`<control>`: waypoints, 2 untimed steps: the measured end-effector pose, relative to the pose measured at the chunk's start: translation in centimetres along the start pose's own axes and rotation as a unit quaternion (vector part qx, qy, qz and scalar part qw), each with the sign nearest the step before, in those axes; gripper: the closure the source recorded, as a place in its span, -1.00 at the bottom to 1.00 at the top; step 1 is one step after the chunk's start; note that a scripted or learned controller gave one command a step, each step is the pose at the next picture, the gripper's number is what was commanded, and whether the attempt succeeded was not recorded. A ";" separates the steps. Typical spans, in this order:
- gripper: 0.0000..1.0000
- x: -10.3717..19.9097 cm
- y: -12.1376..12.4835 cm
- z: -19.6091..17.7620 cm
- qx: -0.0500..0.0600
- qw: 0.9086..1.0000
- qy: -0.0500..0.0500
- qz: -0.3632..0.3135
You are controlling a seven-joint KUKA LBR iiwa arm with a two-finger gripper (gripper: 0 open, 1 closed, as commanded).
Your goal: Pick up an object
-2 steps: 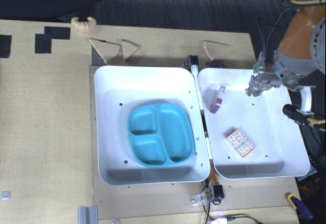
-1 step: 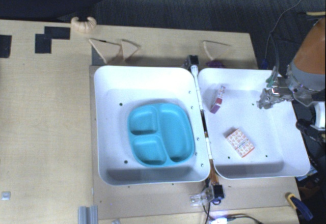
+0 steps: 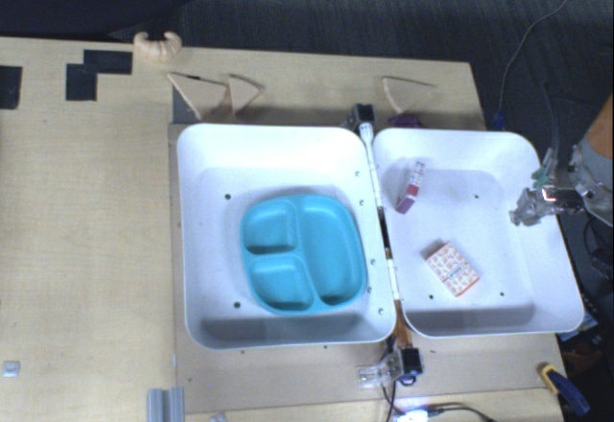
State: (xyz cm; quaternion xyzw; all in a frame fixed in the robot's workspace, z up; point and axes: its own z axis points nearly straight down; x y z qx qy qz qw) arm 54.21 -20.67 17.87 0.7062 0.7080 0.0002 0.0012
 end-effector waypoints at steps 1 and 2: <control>1.00 7.8 6.0 -2.4 -0.001 1.000 0.001 -0.002; 1.00 3.4 -0.2 -3.9 0.000 1.000 0.000 0.000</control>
